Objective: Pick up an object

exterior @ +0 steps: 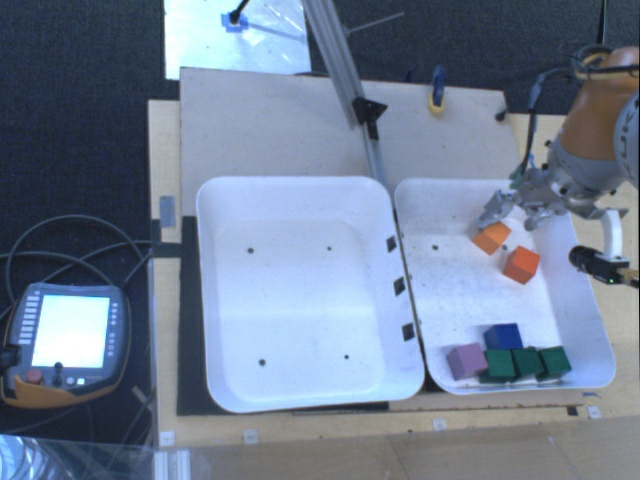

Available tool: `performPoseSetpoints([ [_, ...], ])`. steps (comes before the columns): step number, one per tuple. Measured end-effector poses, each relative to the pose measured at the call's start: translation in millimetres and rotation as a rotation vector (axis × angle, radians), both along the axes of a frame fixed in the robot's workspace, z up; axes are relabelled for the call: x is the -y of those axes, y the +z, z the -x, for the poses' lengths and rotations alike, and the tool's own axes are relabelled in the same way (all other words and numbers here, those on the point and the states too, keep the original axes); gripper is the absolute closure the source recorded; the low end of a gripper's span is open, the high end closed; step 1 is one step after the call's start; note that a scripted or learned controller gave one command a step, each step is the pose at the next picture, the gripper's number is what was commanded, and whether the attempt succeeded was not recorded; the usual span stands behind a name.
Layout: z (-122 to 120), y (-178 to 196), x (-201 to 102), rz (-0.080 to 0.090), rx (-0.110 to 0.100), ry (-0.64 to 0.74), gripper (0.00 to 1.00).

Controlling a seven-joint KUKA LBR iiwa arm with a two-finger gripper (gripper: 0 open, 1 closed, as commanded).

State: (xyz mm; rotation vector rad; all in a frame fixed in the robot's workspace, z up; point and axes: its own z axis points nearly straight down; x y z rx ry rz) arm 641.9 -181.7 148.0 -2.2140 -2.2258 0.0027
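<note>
Two orange blocks lie in the upper part of the right bin [590,318], and the nearer of them matters most. That first orange block [491,238] sits tilted, just at the lower left of the jaws [515,211], so close it seems to touch or slip under one fingertip; I cannot tell whether it is really between the fingers. The fingers look spread apart, angled down and to the left, with nothing plainly clamped between them. The second orange block [521,264] rests just below and to the right of the first, a little apart from it.

My guess is that the coming move turns on a small shift down and left, so the fingers straddle the first block rather than nudge it aside; its skewed lie may make the faces hard to square up.

Further out, along the bin's near edge, a pink block [465,360], a blue block [503,336] and a row of green blocks [525,364] huddle together, well apart from the jaws. The left bin [215,268] lies beside on the counter [290,118].
</note>
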Motion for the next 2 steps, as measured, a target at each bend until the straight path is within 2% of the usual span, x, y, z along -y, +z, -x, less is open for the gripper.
performPoseSetpoints([
  [1, 0, -52, 0, 0.000, 0.000, 0.000, 0.00],
  [2, -1, -38, 1, 0.003, 0.001, 0.003, 1.00],
])
